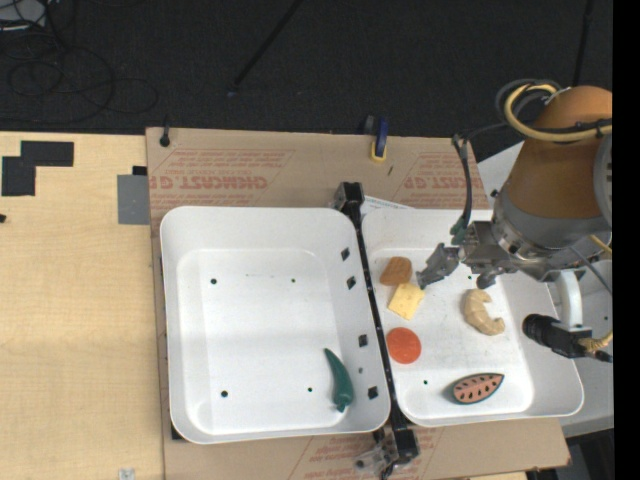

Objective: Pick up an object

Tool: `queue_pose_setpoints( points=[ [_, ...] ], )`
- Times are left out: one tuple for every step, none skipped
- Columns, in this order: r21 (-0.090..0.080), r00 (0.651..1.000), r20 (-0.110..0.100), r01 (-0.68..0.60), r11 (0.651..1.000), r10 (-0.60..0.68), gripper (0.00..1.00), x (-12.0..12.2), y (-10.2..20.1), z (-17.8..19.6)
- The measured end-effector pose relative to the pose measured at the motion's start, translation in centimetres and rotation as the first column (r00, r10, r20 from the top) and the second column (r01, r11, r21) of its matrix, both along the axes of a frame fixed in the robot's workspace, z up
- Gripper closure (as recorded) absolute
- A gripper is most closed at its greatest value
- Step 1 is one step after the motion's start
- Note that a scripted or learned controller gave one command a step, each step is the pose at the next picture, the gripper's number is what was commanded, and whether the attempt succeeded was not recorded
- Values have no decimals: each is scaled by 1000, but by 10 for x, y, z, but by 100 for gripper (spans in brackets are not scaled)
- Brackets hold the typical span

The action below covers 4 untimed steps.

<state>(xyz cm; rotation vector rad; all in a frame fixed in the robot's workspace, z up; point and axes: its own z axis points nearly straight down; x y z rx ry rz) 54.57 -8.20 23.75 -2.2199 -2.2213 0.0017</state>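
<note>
You are looking at the arm reaching in over the right-hand bin (560,398), with the end effector (437,265) hanging low above the bin floor, and I cannot tell from this slant whether it is wide or narrow, so treat that as unknown; nothing is showing in its grip. The nearest candidates are lying just below and toward the bin divider from it: a brown bread-like piece (396,270) and, touching or nearly touching that, a yellow cheese-like wedge (405,301). These two are sitting so close together that a descent on either one is likely risking a nudge of the other, which is probably why the end effector is hovering beside them and not squarely over one. Further below it, a round red-orange disc (404,346) is lying flat near the divider; it looks thin, so I judge it is offering little to pinch. Back toward the arm's body, a pale curved piece (483,311) is resting apart from the rest, partly under the wrist housing. Well below and toward the near rim, an oval brown-and-orange object (476,388) is lying alone with free space around it. Across the black clip divider (366,298), in the left-hand bin (200,238), a dark green pepper-shaped item (338,378) is lying near the lower corner, far from the end effector. The divider and its clips are standing close to the bread and cheese, limiting approach from that side.
</note>
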Motion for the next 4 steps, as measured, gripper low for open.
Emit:
queue_pose_setpoints(
  points=[
    [2,1000,-7,0,1000,0,0,-73,15,-37],
    [2,1000,-6,6,1000,-6,100,-71,13,-27],
    [0,1000,3,-4,1000,4,100,-69,54,46],
    [0,1000,-1,-1,1000,1,100,-65,101,87]
  ],
)
